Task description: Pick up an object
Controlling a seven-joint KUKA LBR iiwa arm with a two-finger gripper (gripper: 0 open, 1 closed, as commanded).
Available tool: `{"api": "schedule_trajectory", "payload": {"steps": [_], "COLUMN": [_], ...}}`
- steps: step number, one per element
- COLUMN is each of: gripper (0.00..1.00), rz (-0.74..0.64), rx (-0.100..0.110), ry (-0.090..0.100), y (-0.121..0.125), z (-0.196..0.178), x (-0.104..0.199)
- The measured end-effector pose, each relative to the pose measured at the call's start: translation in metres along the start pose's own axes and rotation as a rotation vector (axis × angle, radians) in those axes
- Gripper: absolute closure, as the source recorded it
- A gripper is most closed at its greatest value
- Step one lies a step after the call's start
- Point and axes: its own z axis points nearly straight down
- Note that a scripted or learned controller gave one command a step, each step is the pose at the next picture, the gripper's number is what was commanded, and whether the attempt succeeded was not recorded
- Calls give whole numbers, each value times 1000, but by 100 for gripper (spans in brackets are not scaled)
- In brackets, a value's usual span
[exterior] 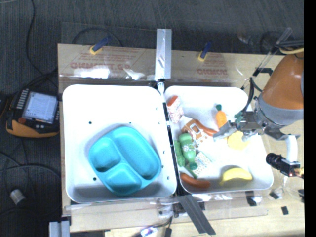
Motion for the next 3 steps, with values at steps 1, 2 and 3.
{"api": "schedule_trajectory", "payload": {"steps": [1, 2, 3], "gripper": [0, 0, 0], "rz": [-51, -64, -415], "rx": [-1, -6, -3], "ry": [-1, 5, -2], "y": [46, 50, 73], "z": [15, 105, 79], "x": [-39, -60, -40]}}
